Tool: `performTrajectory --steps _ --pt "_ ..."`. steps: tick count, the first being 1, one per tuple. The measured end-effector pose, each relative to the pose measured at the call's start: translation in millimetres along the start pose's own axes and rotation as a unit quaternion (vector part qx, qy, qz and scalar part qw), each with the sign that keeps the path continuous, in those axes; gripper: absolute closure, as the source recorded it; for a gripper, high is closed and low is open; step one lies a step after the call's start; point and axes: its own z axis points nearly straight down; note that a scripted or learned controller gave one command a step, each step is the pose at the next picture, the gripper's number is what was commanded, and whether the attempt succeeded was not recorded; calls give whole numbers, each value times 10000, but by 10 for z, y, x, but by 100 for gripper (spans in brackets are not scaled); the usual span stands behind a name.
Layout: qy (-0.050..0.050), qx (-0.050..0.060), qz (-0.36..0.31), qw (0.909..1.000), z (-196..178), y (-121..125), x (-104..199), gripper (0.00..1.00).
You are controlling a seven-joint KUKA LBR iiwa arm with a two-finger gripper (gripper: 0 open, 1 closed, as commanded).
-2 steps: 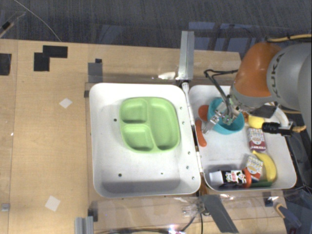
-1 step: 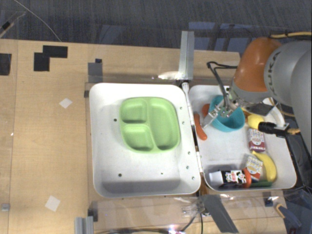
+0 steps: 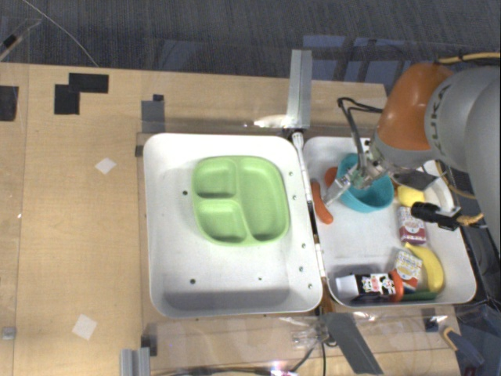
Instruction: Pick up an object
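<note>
Hovering over the teal cup (image 3: 374,196), gripper (image 3: 344,182) seemingly apart, orange carrot (image 3: 318,202) lengthwise top-to-bottom alongside.

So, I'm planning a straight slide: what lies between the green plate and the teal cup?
In the camera view, between the green plate and the teal cup lie the bins' adjoining rims and an orange carrot-like piece.
</note>
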Motion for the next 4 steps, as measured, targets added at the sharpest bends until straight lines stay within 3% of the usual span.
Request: performTrajectory --steps 1,2,3,4 --pt "-15 -3 1552 9879 -6 -111 18 0" --pt "-95 -127 1505 9885 -252 -25 -35 100" --pt "-35 -33 1505 9886 -142 -72 10 0" --pt "6 58 1800 9837 30 292 -241 0"
